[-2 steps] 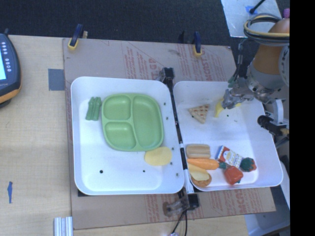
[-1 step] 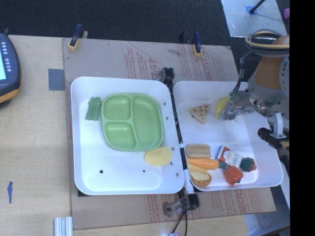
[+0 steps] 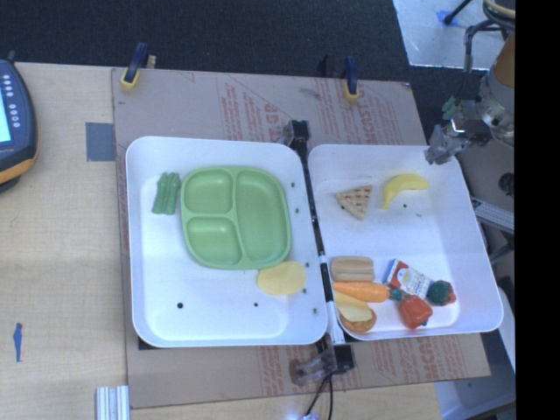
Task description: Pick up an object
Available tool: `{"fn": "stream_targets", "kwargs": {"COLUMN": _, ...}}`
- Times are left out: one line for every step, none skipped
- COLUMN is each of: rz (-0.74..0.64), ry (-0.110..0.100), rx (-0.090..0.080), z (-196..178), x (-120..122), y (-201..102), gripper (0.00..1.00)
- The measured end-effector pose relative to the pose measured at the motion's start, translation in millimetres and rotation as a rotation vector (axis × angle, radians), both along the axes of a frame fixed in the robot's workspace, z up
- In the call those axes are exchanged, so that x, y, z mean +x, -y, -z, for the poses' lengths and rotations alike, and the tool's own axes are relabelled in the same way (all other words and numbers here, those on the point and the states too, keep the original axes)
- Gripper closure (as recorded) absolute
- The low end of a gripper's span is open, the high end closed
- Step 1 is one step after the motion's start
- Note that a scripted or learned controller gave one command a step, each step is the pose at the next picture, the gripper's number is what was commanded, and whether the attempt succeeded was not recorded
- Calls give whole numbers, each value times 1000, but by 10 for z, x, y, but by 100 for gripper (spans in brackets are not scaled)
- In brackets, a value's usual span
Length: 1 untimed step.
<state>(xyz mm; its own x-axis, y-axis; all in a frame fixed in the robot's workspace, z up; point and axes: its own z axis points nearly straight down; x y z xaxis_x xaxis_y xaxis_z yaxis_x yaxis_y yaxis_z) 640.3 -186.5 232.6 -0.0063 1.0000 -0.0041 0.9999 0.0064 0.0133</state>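
Two bins (image 3: 140, 234); hand (image 3: 440, 150) at right bin's far-right rim, spread unclear; banana (image 3: 402, 186) near.

Open floor mid right bin (image 3: 455, 261), between sandwich wedge (image 3: 355, 202), banana (image 3: 402, 187) and front food cluster (image 3: 385, 293).

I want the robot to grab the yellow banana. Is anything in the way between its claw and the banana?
Nothing visible blocks it. The gripper sits near the right bin's far right corner, and the banana lies just beyond it on bare bin floor. The toast slice lies on the banana's other side, apart from it.
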Motion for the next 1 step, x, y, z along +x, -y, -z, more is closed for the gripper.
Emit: {"fn": "stream_targets", "kwargs": {"rz": -1, "ry": -21, "rx": 5, "z": 635, "x": 18, "y": -240, "gripper": 100}}
